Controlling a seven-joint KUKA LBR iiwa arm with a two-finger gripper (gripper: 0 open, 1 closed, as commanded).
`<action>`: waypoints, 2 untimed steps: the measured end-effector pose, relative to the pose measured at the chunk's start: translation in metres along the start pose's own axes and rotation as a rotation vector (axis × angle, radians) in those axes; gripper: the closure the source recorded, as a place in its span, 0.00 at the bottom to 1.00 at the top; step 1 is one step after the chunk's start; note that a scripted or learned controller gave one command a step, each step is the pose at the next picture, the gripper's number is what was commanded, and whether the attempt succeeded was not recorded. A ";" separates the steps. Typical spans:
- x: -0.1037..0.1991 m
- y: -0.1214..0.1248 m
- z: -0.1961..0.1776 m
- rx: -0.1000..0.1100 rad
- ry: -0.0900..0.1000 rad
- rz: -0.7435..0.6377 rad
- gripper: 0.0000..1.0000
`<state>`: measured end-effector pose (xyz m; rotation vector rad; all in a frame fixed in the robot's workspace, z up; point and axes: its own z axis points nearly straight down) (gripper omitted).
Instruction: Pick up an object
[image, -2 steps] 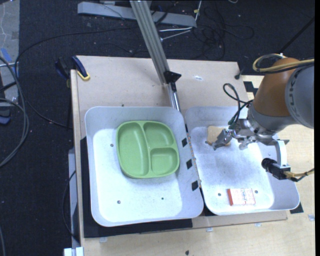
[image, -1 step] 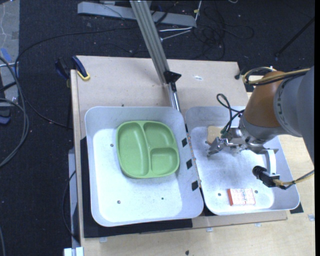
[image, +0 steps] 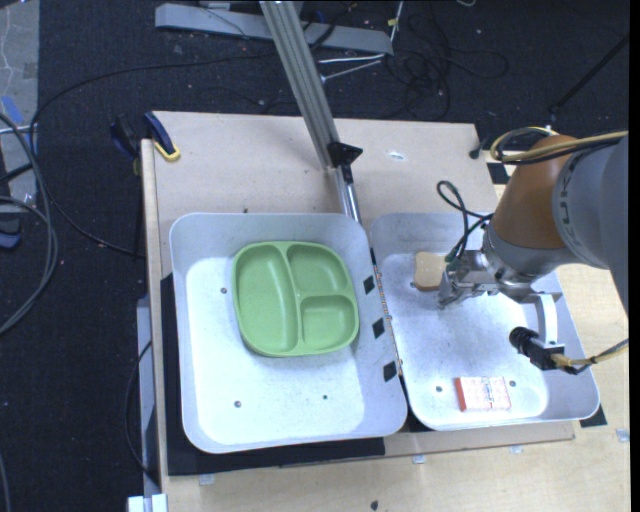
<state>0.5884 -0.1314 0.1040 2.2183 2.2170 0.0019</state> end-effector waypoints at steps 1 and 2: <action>-0.001 0.003 -0.064 -0.003 0.001 -0.002 1.00; 0.004 0.005 -0.108 -0.002 0.001 -0.003 1.00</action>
